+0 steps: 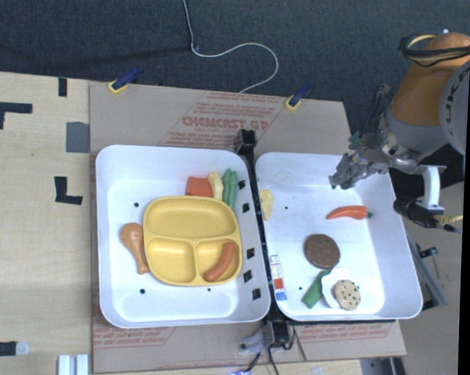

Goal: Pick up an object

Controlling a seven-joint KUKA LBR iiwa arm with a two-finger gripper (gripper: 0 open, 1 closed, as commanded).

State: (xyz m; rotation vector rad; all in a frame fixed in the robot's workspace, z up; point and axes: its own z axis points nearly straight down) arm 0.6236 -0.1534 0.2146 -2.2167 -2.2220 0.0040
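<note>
Below the pincer (pixel 346 178), a glossy orange-red chili pepper (pixel 347 213) lies sideways.

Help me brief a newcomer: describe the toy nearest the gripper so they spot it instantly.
Look in the right bin, near its far end below the gripper. The chili pepper lies there alone: slim, orange-red, green-tipped, unlike the round brown patty nearer the camera.

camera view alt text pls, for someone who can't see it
The robot's hand hovers over the right bin, above a red chili pepper, holding nothing. The left bin holds a yellow divided plate with a sausage.
</note>
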